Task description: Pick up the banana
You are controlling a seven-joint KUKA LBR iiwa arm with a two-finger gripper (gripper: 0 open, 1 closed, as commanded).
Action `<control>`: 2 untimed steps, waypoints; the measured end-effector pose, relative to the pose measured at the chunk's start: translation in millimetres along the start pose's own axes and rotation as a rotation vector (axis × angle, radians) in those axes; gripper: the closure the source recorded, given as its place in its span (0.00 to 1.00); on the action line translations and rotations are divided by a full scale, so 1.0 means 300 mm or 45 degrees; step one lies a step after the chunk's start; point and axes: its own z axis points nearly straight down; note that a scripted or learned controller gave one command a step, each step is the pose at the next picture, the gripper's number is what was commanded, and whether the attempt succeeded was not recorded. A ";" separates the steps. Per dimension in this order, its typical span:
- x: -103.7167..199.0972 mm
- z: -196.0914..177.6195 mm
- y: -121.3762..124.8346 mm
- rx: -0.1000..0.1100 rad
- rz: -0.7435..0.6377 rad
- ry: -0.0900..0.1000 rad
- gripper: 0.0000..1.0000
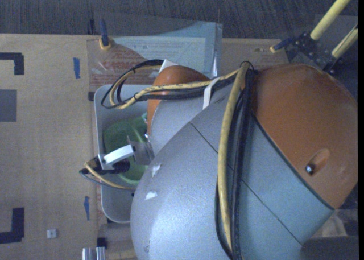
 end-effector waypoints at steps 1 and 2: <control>0.203 -0.153 0.070 0.012 0.240 -0.013 1.00; 0.065 0.108 0.019 0.000 0.245 0.025 1.00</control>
